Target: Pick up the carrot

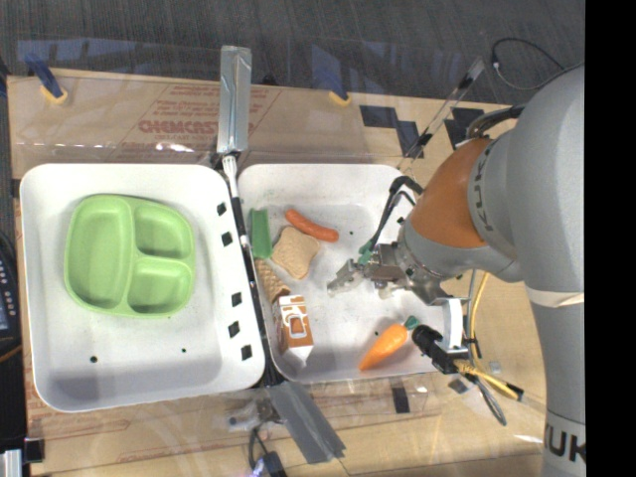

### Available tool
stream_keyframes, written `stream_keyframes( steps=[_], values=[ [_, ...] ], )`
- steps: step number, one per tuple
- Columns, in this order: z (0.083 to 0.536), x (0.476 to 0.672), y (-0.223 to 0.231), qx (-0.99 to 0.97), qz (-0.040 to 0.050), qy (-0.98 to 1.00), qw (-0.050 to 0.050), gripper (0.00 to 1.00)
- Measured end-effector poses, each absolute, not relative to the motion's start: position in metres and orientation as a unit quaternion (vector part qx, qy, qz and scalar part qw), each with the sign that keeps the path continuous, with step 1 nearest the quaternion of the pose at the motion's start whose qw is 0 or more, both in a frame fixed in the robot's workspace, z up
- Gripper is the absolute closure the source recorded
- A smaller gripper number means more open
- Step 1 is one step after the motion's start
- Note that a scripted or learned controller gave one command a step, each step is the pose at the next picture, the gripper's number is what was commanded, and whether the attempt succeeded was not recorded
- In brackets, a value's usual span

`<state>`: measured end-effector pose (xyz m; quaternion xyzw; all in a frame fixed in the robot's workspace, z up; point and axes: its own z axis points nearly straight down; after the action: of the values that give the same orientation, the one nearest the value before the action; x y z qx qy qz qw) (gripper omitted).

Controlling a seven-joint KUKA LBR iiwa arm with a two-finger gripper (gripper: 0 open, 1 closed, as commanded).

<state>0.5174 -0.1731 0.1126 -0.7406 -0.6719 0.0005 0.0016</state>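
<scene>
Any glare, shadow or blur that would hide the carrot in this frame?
Camera view: even, soft light; the orange carrot is sharp and unshadowed near the right white bin's front edge; the gripper looks slightly soft; mild sheen on the clear plastic sheet behind.

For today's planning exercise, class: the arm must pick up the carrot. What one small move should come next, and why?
Probably shift the claw toward the view's lower right until it is above the carrot. The claw now hangs over bare floor of the right bin, near the slice of bread, and nothing shows between its fingers. The carrot lies apart from it, near the bin's lower edge.
</scene>
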Motion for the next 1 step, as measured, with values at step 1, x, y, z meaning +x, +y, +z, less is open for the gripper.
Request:
stream_keyframes(
  steps=[1],
  values=[
    [0.1764, 0.4769, -0.1932, -0.702, 0.0002, -0.712, 0.0, 0.0]
  ],
)
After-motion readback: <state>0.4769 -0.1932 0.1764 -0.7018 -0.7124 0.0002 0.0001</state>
